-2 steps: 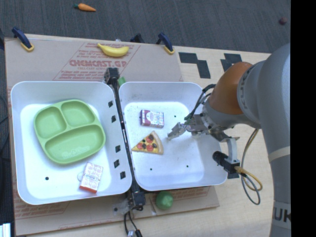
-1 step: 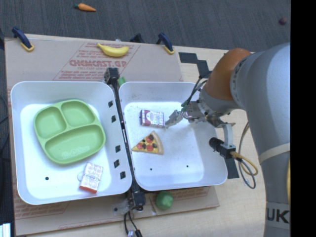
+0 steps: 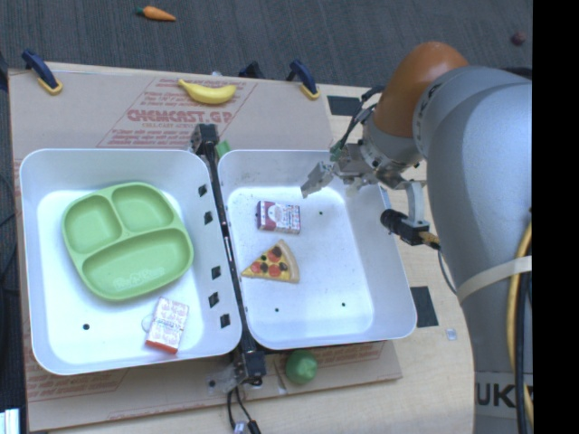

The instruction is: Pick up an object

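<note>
In the right bin (image 3: 380, 278) lie a small maroon and white carton (image 3: 278, 216) and a toy pizza slice (image 3: 273, 264) just in front of it. My gripper (image 3: 317, 178) hovers over the bin's back part, up and to the right of the carton and apart from it. Nothing shows in its grasp. The grey arm with its orange band (image 3: 418, 80) reaches in from the right, covering the bin's back right corner.
The left bin (image 3: 36, 269) holds a green divided plate (image 3: 127, 239) and a red and white carton (image 3: 168, 324). A toy banana (image 3: 207, 89) lies on the cardboard behind the bins. A green ball (image 3: 301, 366) sits in front of the right bin.
</note>
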`<move>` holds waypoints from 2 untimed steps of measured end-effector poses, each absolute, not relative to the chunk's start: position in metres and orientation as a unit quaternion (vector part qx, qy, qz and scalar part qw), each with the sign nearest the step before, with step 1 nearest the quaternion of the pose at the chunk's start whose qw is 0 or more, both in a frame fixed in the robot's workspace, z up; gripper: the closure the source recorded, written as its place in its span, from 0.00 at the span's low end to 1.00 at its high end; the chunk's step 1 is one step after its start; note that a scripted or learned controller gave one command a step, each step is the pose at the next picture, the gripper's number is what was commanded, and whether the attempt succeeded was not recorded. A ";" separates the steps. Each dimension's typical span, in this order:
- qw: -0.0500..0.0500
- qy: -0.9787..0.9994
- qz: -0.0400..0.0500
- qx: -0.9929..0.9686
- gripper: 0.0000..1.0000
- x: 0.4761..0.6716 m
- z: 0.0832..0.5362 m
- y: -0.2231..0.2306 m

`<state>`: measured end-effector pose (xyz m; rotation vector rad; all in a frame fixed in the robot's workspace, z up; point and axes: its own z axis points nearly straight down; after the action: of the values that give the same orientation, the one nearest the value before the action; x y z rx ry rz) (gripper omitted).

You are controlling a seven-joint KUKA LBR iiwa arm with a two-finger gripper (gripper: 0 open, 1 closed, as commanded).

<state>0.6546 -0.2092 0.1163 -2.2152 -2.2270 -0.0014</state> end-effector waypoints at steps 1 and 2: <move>0.001 -0.709 0.001 -0.705 0.00 0.583 0.102 -0.211; 0.001 -0.709 0.000 -0.705 0.00 0.657 0.092 -0.210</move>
<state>0.6569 -0.2104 0.0921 -2.2149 -2.2256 -0.0002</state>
